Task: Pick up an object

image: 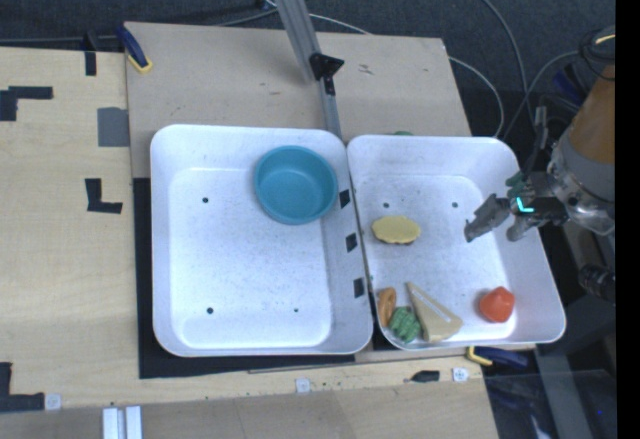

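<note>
From my station I see the gripper (497, 220) at the right of the frame, over the right edge of the right bin (430, 152), with the grey arm (585, 177) entering from the right border. Its two dark fingers (485, 217) stand spread apart with nothing between them, hanging above bare bin floor.

The candidates for picking all lie in that right bin. A flat yellow piece (396, 230) sits near the bin's middle, left of the fingers and apart from them. A red round object (496, 304) rests in the lower right corner, below the gripper. Along the bottom edge I make out a tan wedge (432, 314), with a green item (404, 324) touching its left side and a small orange item (387, 304) just beside that.

The left bin (200, 257) carries a blue bowl (294, 184) in its upper right part, upright. Both bins rest on the light wooden worktop (60, 277).
</note>
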`<state>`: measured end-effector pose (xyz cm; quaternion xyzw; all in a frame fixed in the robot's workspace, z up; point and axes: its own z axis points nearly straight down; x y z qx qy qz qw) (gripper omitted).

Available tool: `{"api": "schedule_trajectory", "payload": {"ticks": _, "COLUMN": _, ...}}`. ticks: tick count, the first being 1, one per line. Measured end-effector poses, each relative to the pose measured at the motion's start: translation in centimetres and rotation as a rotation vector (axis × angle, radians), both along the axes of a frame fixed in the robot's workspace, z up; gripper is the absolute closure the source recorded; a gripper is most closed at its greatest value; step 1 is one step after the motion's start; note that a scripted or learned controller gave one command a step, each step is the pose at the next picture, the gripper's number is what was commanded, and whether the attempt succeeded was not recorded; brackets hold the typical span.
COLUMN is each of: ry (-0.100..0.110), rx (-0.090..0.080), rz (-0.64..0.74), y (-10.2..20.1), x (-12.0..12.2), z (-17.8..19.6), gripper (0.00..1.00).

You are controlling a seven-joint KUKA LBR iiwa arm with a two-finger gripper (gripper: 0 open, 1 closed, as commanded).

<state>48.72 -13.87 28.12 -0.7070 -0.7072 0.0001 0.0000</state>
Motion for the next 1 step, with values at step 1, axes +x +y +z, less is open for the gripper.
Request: {"api": "schedule_trajectory", "payload": {"ticks": 1, "ry": 0.0, "rx": 0.0, "rz": 0.0, "y": 0.0, "x": 0.0, "z": 0.0, "gripper": 0.0}}
